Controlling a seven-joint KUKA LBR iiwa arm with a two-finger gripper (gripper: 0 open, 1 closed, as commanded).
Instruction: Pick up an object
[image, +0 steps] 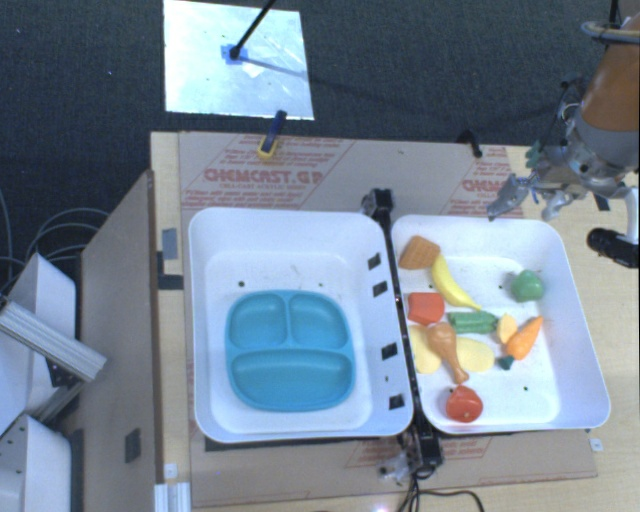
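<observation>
The right white bin (575, 300) holds several toy foods: an orange wedge (418, 252), a yellow banana (452, 283), a green ball (527, 286), a red cube (426, 307), a green pod (472, 322), a carrot (524, 337), a drumstick (447, 350) and a red tomato (463, 403). My gripper (526, 204) hangs over the bin's far rim at the top right, away from all the foods. It is open, with nothing between its fingers.
A blue divided plate (290, 348) lies in the left white bin (210, 260). Black clips line the ridge between the bins (390, 300). A yellow-and-blue marker (271, 135) rests on the bench behind the bins, near a silver sheet (238, 60).
</observation>
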